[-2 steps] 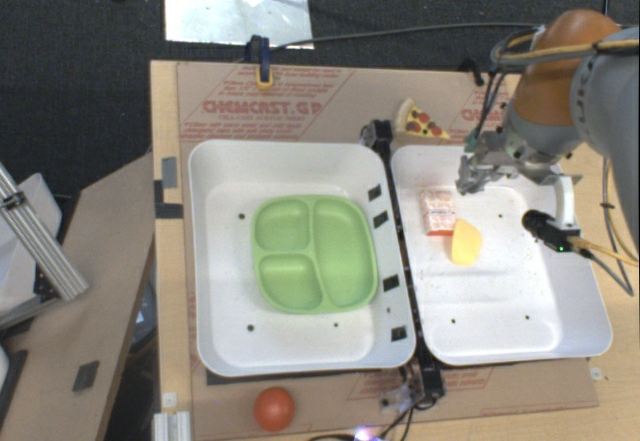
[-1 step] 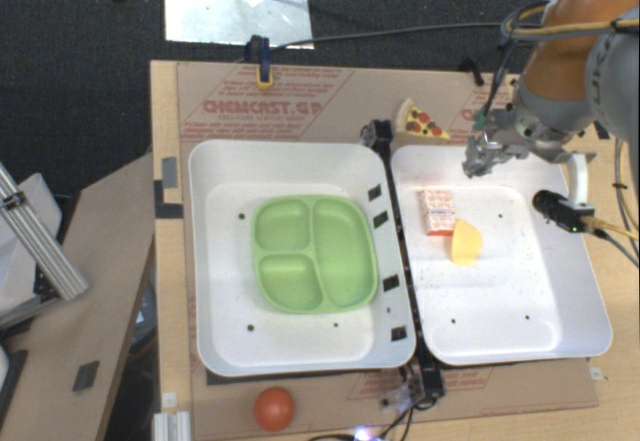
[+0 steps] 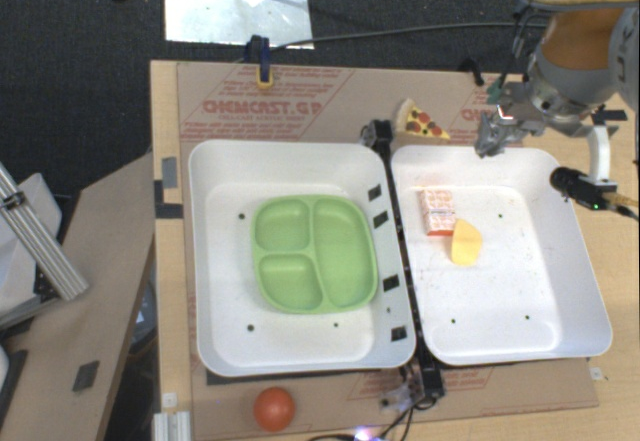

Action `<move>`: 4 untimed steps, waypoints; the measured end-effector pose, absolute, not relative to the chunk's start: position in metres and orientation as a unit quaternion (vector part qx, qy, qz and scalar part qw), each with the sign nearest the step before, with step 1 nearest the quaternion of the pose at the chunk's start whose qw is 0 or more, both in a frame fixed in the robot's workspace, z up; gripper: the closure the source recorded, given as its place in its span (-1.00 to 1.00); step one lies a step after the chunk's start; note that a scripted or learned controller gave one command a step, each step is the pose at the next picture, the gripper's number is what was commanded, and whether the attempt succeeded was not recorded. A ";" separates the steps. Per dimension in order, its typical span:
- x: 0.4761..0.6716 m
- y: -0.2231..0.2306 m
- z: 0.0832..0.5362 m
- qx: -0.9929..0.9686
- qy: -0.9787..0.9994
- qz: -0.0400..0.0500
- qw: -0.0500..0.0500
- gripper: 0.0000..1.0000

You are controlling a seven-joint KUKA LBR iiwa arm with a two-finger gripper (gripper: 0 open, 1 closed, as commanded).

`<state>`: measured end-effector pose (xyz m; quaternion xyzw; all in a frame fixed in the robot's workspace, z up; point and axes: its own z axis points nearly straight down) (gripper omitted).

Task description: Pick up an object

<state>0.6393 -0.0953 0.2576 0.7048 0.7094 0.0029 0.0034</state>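
Lying in the right bin (image 3: 560, 329), toward its back left part, I see the two things I could go for: a small pink-and-white carton (image 3: 437, 210) with red print, flat on the floor, and a yellow wedge-like piece (image 3: 466, 243) just beside it on the side nearer the front, touching or almost touching the carton's corner. The carton is boxy and rectangular; the yellow piece is plain, smooth and rounded at one end.

Left of that bin, sharing a black-clipped edge with it, the left bin (image 3: 215, 329) holds a light green tray (image 3: 314, 252) with three compartments, nothing in them that I can make out.

Behind the right bin's back rim, a toy pizza slice (image 3: 422, 121) lies on the table (image 3: 300, 99). An orange ball (image 3: 273, 408) sits on the table in front of the left bin.

My claw (image 3: 492, 141) hangs above the right bin's back rim, apart from the carton. Nothing shows between its tips, and I cannot tell whether it is released or clenched.
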 end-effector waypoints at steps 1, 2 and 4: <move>0.614 -0.046 0.262 0.704 0.710 0.001 0.000 1.00; 0.588 0.003 0.263 0.704 0.710 0.001 -0.001 1.00; 0.535 0.100 0.240 0.704 0.710 0.000 -0.001 1.00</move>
